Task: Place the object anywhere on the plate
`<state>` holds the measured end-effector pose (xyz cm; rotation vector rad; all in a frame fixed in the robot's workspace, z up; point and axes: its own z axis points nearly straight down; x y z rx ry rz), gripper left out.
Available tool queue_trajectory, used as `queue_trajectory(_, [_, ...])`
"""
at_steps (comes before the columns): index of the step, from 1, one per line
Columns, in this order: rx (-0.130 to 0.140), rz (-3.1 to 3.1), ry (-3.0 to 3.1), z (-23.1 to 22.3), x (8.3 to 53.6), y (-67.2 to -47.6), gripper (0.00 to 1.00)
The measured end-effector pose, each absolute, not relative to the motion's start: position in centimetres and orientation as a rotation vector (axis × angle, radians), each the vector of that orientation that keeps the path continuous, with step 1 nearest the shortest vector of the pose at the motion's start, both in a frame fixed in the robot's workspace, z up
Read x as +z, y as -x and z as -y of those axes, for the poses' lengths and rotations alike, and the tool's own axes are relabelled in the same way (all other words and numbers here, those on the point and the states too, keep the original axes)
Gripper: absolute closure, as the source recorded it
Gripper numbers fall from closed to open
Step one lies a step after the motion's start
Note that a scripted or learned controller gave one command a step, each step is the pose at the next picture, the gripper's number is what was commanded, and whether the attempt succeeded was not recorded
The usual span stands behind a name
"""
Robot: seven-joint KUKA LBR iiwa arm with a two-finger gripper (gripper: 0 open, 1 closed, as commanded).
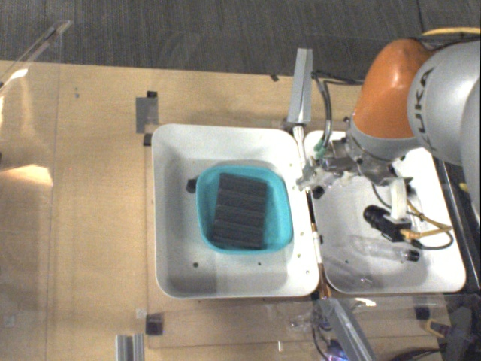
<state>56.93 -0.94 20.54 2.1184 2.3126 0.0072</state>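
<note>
The gripper (322,173) on the big grey robot arm hung over the right shallow white bin (443,277), near its 10 o'clock corner (I could not tell if it was open or closed). At 9 o'clock from it, in the left shallow white bin (173,262), sat the blue plastic plate (207,224). The dark grey ridged block (240,210) lay flat in the plate's middle, well apart from the gripper.

Left bin (169,201): blue plate (282,216) bearing one dark ridged block (240,210), lying flat. Right bin (443,269): my grey-and-orange arm (398,104) above it.
</note>
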Motion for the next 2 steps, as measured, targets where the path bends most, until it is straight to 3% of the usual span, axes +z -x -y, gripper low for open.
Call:
queue_trajectory(1, [0.005,-2.313,-2.122,-2.9,18.5,-58.0,0.0])
queue_trajectory(2, [0.009,-2.271,-2.162,-0.1,22.1,-58.2,0.0])
